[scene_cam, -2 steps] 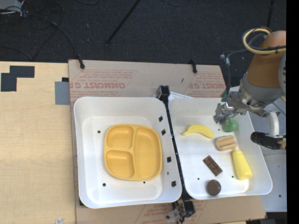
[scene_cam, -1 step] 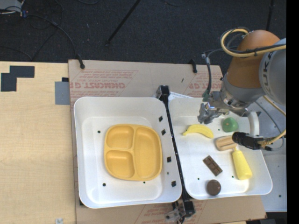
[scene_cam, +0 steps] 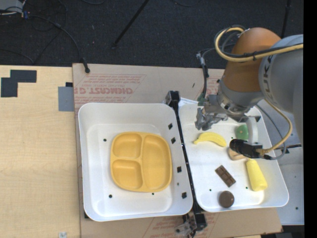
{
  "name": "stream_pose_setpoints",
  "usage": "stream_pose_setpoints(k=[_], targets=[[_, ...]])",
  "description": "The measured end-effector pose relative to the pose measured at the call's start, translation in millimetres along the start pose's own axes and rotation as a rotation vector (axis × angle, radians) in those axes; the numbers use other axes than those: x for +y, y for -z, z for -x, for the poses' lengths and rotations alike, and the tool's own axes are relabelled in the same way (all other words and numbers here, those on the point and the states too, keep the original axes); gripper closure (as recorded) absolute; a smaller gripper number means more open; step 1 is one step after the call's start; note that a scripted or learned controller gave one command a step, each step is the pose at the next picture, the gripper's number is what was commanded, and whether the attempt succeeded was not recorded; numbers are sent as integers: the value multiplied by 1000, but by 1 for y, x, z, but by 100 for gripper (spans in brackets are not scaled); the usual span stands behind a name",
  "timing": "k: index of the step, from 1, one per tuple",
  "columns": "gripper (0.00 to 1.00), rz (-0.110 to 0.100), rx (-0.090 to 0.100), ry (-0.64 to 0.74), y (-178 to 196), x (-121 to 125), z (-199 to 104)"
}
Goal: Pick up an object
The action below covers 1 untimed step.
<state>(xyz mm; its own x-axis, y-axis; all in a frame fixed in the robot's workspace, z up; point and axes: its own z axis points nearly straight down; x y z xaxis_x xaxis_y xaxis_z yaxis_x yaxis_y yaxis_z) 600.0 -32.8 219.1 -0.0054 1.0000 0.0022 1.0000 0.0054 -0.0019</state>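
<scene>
Hand (scene_cam: 201,124) hovers near right bin's (scene_cam: 277,202) back-left corner, above banana (scene_cam: 210,139).

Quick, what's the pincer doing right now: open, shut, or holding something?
Pincer: low in the right white bin, just above the curved yellow banana; nothing visibly held, and open or shut cannot be told.

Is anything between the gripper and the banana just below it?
Nothing visible. The gripper hangs just above the banana in the right bin, with bare bin floor between them; the other items lie further right and lower.
</scene>
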Motion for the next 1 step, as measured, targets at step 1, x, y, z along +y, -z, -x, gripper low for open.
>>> stream_pose_setpoints(k=[1], targets=[[100, -3, 0, 0, -9, -4, -54]])
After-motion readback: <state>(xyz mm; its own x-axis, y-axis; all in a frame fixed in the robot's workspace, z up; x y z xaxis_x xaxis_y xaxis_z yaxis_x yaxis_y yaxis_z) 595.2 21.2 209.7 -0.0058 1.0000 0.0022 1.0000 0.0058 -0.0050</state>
